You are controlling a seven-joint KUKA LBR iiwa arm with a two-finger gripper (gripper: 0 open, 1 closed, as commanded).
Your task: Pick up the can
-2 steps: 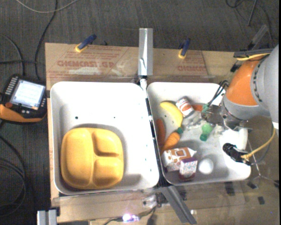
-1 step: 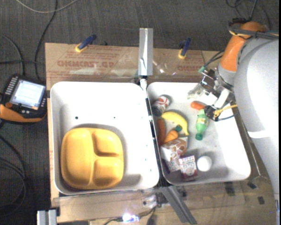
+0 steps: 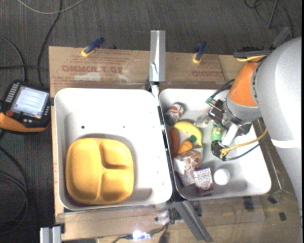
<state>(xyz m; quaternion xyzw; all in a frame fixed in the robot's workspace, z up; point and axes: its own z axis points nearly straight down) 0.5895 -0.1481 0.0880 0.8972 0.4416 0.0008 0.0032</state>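
Now | can (image 3: 175,111) nr left wall | gripper (image 3: 219,133) prob. right of it

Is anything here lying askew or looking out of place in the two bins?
Nothing looks spilled or broken. The can lies on its side at the right bin's far left corner, not upright. The other items crowd along that bin's left wall, while the yellow tray sits alone in the left bin.

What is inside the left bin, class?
A yellow tray with three compartments lies in the left bin, toward its front. Whatever is beneath the tray is covered. The can lies in the right bin.
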